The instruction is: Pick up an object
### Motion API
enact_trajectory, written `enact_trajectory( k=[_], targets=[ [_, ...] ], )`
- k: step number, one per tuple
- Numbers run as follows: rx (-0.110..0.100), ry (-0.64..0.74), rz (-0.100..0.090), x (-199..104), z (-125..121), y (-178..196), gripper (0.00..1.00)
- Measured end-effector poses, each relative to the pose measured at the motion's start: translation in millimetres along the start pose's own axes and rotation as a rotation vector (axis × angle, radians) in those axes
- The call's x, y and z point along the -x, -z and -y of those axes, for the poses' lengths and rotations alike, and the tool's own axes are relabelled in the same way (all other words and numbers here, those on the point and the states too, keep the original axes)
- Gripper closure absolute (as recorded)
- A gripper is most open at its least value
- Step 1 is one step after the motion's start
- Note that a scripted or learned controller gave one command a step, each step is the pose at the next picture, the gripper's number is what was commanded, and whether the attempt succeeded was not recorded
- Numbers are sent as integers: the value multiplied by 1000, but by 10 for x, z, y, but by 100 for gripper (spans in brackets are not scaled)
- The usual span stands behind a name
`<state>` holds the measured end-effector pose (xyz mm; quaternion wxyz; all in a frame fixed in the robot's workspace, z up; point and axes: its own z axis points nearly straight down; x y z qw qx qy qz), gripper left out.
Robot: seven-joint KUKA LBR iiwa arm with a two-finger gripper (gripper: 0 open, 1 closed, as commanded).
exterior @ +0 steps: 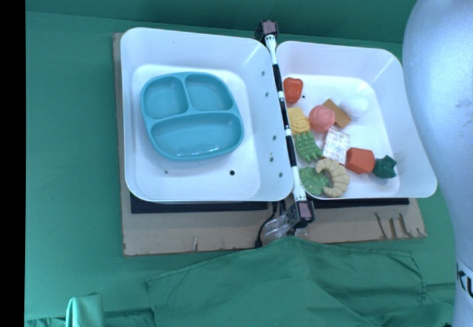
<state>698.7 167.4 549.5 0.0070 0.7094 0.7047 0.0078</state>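
So here's where we're at: the arm (443, 133) is just a big grey blur of a link along the right side, and we can't tell what state the end effector is in, so nothing counts as picked yet. All the candidates sit in the right bin (414, 170), bunched toward its left wall and near edge. Going from the far end: a red strawberry-looking piece (293, 89) right by the divider rail (284, 115), a pink ball (321, 118) touching a tan block (335, 112), a white egg-ish thing (358, 105) near the far right, a yellow corn piece (298, 121), a green ridged veggie (307, 146), a white patterned packet (336, 145), an orange carrot-like chunk (360, 160) with a dark green leafy top (384, 167), and a shrimp-shaped piece (336, 176) curled against a green leafy bit (314, 182) in the near left corner. The left bin (199, 44) just holds a teal divided plate (192, 116). Our worry is the crowding: most of these toys touch a neighbour, so a descent could land on two at once or nudge one aside and close on air. Stuff hugging the left wall looks risky too, since a finger could hit the rim. The round ball and egg would probably squirt out. We'd guess the carrot chunk is the safest bet.
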Motion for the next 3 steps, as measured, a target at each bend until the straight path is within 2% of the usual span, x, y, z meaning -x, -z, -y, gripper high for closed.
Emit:
enact_trajectory(
  k=[1,3],
  targets=[
    [-25,2,3,-3,4,-644,100],
    [-18,4,1,2,5,-661,100]
  ],
)
